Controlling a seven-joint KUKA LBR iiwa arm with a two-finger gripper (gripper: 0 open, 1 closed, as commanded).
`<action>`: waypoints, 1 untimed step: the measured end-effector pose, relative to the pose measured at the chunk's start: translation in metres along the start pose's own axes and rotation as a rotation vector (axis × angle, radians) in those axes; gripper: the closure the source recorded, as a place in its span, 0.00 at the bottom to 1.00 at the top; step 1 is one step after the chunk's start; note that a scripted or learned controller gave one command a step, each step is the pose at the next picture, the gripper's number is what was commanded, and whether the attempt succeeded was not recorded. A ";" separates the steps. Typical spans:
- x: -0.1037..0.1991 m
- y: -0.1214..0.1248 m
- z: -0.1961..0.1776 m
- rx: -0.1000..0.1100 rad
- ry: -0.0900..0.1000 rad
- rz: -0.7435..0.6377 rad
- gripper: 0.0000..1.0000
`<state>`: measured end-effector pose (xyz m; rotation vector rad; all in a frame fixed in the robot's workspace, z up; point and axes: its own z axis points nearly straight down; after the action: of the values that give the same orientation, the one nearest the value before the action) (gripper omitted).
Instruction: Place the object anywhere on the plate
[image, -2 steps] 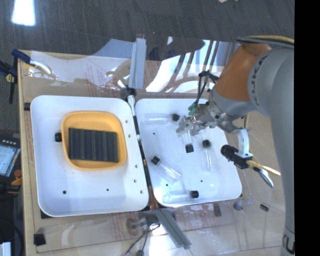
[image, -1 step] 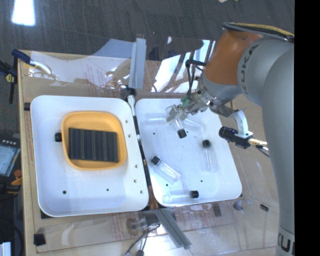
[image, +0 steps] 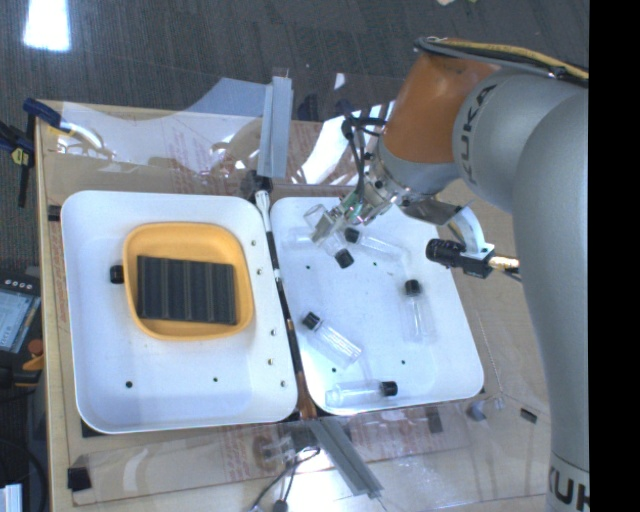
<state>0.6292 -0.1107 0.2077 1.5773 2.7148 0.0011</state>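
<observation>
We saw two shallow white bins side by side on the tabletop (image: 520, 330). The left bin (image: 100, 380) held a yellow plate (image: 185, 243) with rounded corners, and on that plate lay a dark ribbed insert (image: 188, 289) that covered most of its middle. A small black piece (image: 117, 274) sat just beside the plate's left edge. The right bin (image: 455, 350) held several clear vials with black caps. One vial (image: 330, 337) lay tilted near the bin's left side, another (image: 414, 312) lay roughly lengthwise toward the right side, and a third (image: 358, 394) lay along the near wall with its cap pointing right. A fourth vial (image: 380, 246) lay in the far part of the bin, with a loose black cap (image: 344, 258) near it. None of the vials touched the plate; all were in the right bin, well apart from it. The grey arm (image: 530, 150) with its orange band (image: 435, 105) reached in from the right, and the claw (image: 340, 216) hung over the far left corner of the right bin. A clear vial-like thing (image: 318, 222) showed at the claw's tips, but we could not tell whether the claw was wide, narrow, or actually gripping it. A black fitting with a brass tip (image: 468, 256) stuck out from the wrist to the right.
</observation>
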 end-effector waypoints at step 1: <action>0.050 0.005 -0.008 0.004 0.003 -0.138 1.00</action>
<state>0.6090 -0.0642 0.2157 1.3882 2.8219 -0.0025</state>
